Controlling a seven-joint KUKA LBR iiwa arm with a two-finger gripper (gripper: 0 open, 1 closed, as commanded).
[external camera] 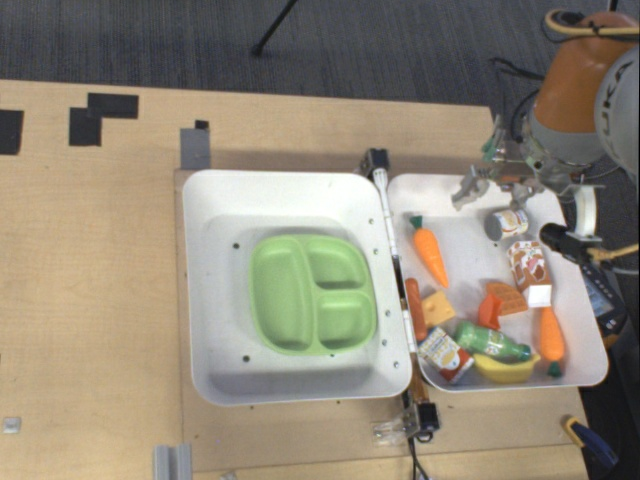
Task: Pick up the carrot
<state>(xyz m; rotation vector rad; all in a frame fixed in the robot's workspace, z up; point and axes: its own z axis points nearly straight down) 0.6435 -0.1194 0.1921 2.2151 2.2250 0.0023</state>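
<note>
Carrot (431, 254) lies in the right bin (596, 360), its long axis slanting, green top toward the far-left. My gripper (487, 184) hovers up-right of it; I cannot tell its state.

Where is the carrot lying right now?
The carrot lies in the right bin, near its left wall and toward the far end, apart from the toy-food pile nearer the camera.

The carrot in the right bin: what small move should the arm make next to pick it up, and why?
Probably shift the gripper toward the bin's left side and lower it over the carrot. The gripper hangs near the right bin's far edge, apart from the carrot, which lies free on the bin floor with its green top pointing away.
</note>
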